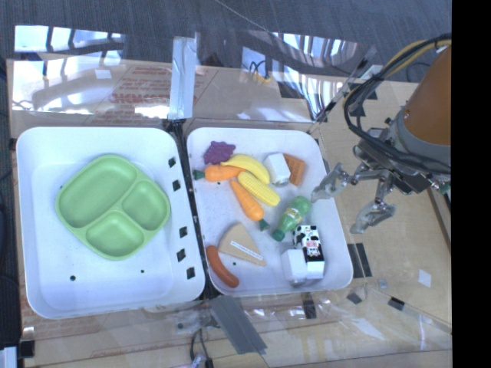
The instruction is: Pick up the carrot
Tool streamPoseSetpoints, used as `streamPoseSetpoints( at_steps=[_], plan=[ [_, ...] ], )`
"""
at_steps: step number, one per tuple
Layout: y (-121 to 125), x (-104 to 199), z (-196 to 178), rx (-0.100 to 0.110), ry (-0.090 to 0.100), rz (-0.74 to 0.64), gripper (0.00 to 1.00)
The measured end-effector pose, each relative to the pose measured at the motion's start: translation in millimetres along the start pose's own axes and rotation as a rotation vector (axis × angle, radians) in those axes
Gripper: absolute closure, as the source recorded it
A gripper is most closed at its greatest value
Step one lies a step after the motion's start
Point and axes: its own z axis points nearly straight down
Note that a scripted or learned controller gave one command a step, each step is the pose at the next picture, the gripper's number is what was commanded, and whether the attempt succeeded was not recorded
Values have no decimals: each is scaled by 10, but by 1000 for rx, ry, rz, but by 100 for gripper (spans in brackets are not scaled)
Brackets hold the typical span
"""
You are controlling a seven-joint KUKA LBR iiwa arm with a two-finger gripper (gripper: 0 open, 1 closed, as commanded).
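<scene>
From the overhead camera I see the jaws (354, 202) spread apart and holding nothing, hanging over the bare counter (399, 267) just past the right bin's (337, 263) right rim. The carrot (247, 198) lies in that bin's middle, touching the banana (253, 176), toward the far rim.

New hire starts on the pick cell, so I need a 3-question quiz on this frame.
1. True or false: the gripper hangs over the right bin.
2. Which bin holds the green plate? A) left bin B) right bin
3. Which yellow fruit lies right beside the carrot?

Key: 1 false; it is outside that bin, to its right, fingers open, holding nothing. 2 A. 3 banana.
</scene>
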Motion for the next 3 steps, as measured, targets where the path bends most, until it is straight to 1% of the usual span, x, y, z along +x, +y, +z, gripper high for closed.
streamPoseSetpoints(
  at_steps=[1, 2, 3],
  plan=[
    [47, -327, 1319, -9, 1, -182, 0],
    [248, -787, 2235, 5, -6, -211, 0],
    [75, -1030, 2256, 1, -3, -602, 0]
  ],
)
